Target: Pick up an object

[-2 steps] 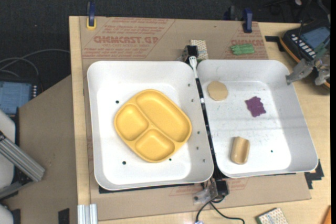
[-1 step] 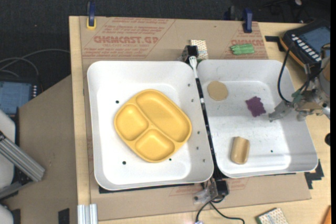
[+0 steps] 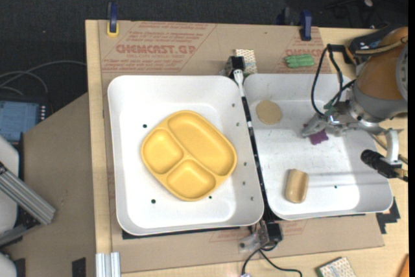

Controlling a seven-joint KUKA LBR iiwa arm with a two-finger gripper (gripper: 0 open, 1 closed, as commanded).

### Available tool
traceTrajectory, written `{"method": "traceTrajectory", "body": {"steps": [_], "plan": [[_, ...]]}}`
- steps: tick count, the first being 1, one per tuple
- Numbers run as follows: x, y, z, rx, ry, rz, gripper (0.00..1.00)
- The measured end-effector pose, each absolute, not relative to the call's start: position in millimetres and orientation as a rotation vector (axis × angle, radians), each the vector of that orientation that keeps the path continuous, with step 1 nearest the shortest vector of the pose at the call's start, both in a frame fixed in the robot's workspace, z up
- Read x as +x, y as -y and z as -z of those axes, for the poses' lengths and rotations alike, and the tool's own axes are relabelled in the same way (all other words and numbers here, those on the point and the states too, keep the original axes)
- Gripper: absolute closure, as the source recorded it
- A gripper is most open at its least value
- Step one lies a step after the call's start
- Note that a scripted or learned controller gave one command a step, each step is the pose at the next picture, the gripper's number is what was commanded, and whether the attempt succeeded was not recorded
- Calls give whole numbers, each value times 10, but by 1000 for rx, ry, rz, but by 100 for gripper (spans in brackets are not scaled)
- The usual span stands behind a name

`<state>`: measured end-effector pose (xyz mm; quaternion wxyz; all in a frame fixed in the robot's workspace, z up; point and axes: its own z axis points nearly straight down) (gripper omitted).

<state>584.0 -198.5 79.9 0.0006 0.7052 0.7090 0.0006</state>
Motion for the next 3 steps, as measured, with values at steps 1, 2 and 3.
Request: {"method": "traceTrajectory", "body": {"steps": [1,2,3], "plan": [[5839,2020,-970,2214,-2216,-4,100],[5836,2019,-963,2215,-2216,-3,0],[5509,1768,-839,2226,-2225,3,0]]}}
